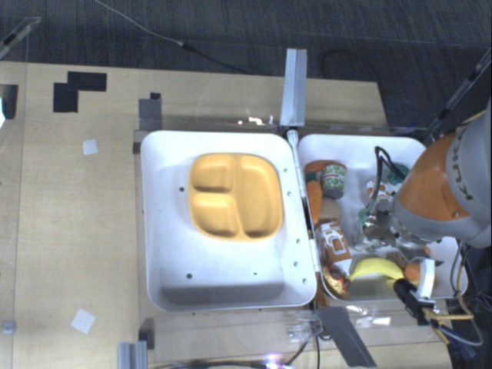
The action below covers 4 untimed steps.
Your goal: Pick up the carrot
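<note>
The slim orange carrot lies in the right white bin, pressed along that bin's left wall, just beside the divider it shares with the left white bin. Its long axis runs along that wall, from the far side of the bin toward the near side; which end is the tip cannot be told.

Just right of the carrot's far end sits a small round can with a green and white label, with a brown rounded item touching it. Near the carrot's near end lies a brown and white packet; its print is too small to read. Nearer still lies a yellow banana.

The grey and orange arm reaches over the right bin, and its gripper hangs well right of the carrot, above the banana; whether it is open or closed cannot be told.

The left bin on the wooden counter holds a yellow three-section plastic tray.
</note>
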Each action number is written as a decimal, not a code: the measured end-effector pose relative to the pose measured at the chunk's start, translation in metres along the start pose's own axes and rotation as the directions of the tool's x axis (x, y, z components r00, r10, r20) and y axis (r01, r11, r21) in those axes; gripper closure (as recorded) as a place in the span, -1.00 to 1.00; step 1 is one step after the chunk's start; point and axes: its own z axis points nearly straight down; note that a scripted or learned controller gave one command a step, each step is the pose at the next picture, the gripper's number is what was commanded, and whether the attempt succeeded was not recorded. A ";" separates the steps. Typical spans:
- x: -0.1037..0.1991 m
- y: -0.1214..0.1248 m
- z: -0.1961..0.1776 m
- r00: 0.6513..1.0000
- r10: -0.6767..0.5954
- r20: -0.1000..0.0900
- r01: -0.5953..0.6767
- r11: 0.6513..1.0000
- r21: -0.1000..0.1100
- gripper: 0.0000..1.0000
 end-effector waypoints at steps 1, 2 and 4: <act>-0.012 0.011 0.001 0.930 -0.368 -0.007 0.368 0.930 0.008 1.00; -0.015 0.004 0.000 0.776 -0.631 0.002 0.631 0.776 -0.003 1.00; 0.005 0.001 -0.001 0.329 -0.944 0.004 0.944 0.329 -0.005 1.00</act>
